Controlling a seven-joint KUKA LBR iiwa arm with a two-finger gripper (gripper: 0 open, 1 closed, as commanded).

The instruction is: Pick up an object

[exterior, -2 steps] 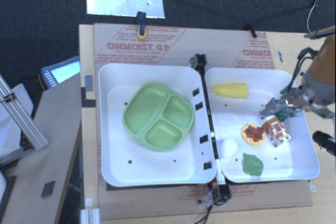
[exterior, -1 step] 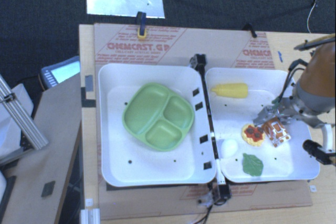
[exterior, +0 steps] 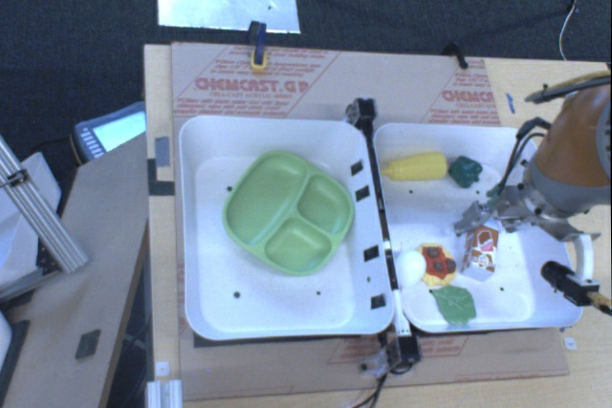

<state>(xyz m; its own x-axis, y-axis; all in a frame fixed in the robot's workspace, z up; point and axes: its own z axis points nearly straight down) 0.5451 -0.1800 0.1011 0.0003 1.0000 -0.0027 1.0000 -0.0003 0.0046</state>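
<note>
The word "CHEMCAST GP" is printed in red on the protective sheet (exterior: 330, 76) that covers the counter, up and well to the left of the end effector (exterior: 488, 215). A partial repeat is seen above the end effector, too cut off to be read fully.

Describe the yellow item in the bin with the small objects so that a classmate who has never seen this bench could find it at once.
Start at the right-hand shallow white bin, the one the grey and orange arm reaches into. Look along its far wall for the long yellow banana-shaped object, lying on its side next to a small dark green lump. It is the bin's only all-yellow, elongated piece.
</note>
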